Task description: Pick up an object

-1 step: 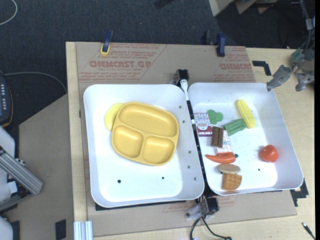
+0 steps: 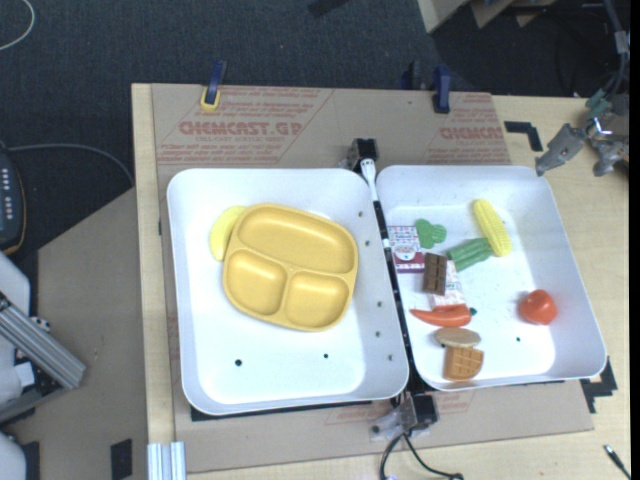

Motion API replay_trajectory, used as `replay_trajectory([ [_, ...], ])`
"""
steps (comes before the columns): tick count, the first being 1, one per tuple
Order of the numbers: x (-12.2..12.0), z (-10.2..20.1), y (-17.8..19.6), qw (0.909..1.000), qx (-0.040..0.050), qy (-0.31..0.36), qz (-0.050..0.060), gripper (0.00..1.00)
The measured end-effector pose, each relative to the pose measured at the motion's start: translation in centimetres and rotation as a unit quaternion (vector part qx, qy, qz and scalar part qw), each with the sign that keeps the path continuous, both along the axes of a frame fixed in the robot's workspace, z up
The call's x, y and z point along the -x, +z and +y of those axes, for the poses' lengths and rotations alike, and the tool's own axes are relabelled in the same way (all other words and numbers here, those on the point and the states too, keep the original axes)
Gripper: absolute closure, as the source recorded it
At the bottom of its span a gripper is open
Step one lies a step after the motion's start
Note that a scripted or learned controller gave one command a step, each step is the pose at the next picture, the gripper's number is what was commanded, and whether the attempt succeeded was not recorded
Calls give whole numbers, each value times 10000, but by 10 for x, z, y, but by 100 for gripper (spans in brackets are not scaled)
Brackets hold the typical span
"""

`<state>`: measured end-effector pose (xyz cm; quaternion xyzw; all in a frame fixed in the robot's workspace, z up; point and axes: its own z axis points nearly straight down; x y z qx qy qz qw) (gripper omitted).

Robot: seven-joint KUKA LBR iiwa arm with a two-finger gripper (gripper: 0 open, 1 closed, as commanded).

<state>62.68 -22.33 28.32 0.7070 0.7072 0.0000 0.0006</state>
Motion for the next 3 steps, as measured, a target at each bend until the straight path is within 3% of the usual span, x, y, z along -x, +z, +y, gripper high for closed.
replay_trajectory([
  [1, 2, 4, -43, 10000, -10, 3, 28, 0],
  [3, 15, 3, -165, 10000, -14, -3, 42, 0],
])
